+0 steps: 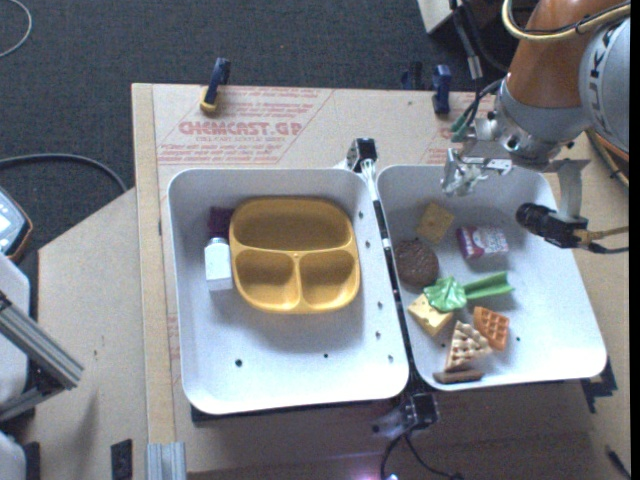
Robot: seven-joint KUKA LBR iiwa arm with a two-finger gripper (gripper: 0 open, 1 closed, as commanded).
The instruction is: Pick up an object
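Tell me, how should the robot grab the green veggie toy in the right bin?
Probably by the long green stalk, coming straight down with fingers across its narrow width. That end sticks out clear toward the right; the leafy end lies against the cheese wedge, leaving little room there.

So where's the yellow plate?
The yellow plate lies in the left bin in the camera view, with a small white bottle beside its left edge.

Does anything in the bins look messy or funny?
Mostly no. The toy food in the right bin lies loosely piled, the green leafy piece resting partly on the yellow cheese wedge. In the left bin, a small white bottle sits squeezed beside the yellow tray.
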